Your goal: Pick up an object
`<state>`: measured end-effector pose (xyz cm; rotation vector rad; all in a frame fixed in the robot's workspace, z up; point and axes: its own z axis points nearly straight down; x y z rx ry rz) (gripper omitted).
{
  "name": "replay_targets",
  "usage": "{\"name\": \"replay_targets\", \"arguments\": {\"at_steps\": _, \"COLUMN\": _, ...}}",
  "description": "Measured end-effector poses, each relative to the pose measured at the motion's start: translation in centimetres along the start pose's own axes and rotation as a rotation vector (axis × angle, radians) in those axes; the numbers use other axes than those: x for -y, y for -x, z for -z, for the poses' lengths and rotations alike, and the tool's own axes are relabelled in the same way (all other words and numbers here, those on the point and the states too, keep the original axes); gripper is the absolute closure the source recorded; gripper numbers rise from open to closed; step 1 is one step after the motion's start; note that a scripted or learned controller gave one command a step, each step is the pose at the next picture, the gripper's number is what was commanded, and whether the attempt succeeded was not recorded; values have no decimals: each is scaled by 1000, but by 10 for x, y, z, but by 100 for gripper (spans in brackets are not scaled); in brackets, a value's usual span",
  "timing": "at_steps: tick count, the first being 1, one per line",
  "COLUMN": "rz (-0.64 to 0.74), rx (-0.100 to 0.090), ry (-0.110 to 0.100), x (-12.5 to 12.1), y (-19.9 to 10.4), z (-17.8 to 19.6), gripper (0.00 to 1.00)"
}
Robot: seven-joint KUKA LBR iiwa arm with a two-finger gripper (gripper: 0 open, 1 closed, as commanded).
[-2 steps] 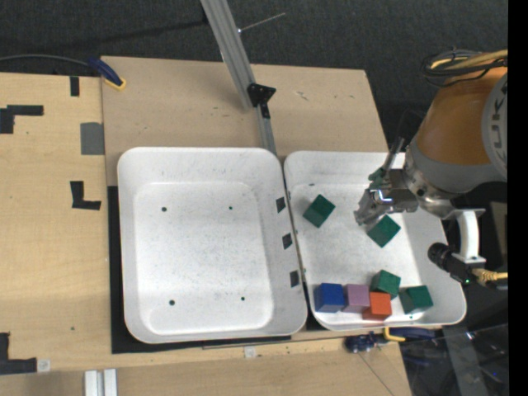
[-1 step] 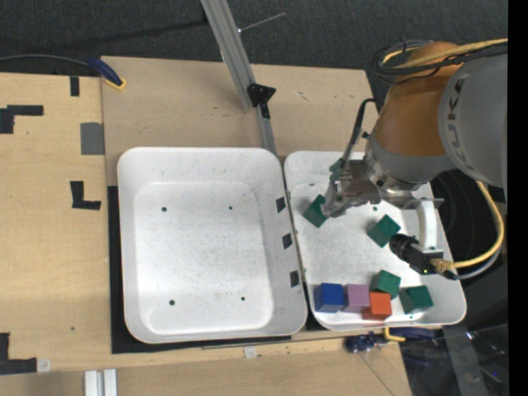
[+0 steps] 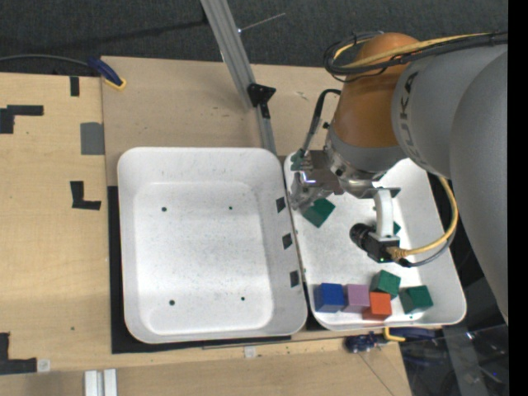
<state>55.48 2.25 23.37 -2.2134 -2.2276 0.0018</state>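
My gripper (image 3: 304,190) hangs over the upper left part of the right bin (image 3: 452,300), close to the rim shared with the left bin. A green block (image 3: 318,213) lies tilted directly at the gripper's lower tip, touching or nearly touching it; whether it is gripped is not visible. Along the right bin's front edge sit a blue block (image 3: 330,296), a purple block (image 3: 358,295), an orange block (image 3: 379,305) and two more green blocks (image 3: 385,283) (image 3: 416,298). The arm's grey body and orange band hide the bin's back right part.
The left bin (image 3: 124,172) stands beside the right one, their rims touching. A slanted metal pole (image 3: 235,48) comes down to the back of the bins. A yellow cable (image 3: 433,242) and a black connector (image 3: 368,239) hang from the arm over the right bin.
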Motion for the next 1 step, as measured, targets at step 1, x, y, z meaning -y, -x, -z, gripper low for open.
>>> {"name": "replay_targets", "arguments": {"at_steps": 1, "rz": 1, "rx": -2, "ry": 1, "x": -32, "y": -56, "z": -3, "gripper": 100}}
